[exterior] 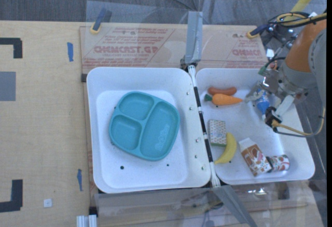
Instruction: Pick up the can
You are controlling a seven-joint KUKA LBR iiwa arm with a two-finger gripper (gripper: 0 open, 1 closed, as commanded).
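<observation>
The small red-and-white printed metal can (280, 163) lies on its side in the near right corner of the right-hand shallow white bin (306, 171), touching the brown-and-white carton (254, 157). The gripper (264, 100) hangs over the bin's far right part — the can sits well toward the near edge from it, long axis roughly left-right. Whether it is released or clenched, I cannot tell.

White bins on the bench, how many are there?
2. The left bin holds a teal divided plate; the right bin, touching it, holds the food items.
</observation>
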